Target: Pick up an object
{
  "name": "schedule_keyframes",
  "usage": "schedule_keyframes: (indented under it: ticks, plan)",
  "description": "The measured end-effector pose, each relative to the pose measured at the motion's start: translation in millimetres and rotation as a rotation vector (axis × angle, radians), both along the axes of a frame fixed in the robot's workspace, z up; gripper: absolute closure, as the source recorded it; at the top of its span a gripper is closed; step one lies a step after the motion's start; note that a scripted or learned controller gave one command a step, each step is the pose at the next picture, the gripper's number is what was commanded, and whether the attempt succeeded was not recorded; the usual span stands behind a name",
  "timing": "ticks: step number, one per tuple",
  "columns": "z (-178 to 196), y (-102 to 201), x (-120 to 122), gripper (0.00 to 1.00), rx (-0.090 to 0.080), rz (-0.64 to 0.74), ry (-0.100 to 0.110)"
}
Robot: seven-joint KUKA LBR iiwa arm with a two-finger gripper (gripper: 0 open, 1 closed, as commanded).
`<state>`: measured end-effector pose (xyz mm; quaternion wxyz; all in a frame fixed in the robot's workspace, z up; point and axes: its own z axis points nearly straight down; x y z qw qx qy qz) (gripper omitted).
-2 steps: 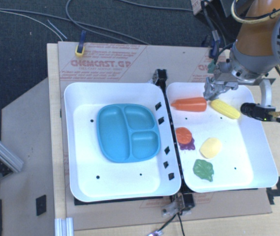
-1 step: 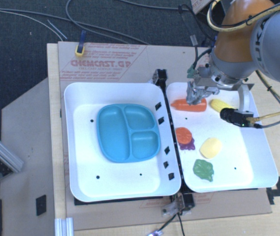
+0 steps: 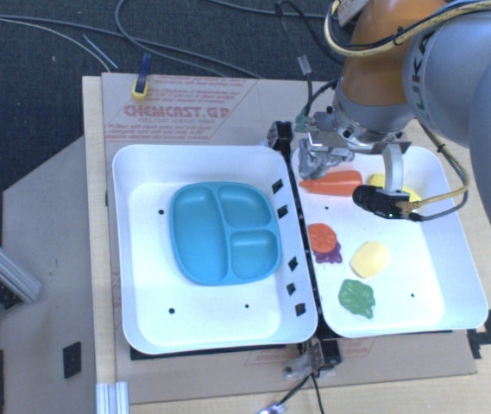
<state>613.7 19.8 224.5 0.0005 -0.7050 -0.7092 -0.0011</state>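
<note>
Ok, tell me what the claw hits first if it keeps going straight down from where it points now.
Most likely the orange carrot: the claw points down at the right bin right above the carrot's left end. Height above it is hard to judge from this slanted view.

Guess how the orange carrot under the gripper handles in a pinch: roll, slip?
The carrot looks like smooth toy plastic, so probably light, rigid and slippery. Its tapered round body lies flat in the right bin; pinched off-centre, it may roll or squirt away from the gripper.

Grey arm [image 3: 461,59] reaching from the right, end effector [image 3: 324,158] pointing down.
</note>
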Motion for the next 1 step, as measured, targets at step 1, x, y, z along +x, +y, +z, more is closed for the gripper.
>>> schedule_keyframes:
  ticks: [1]
  plan:
    - [6.3,53.1,-15.4,1.0,0.0,0.0,0.003]
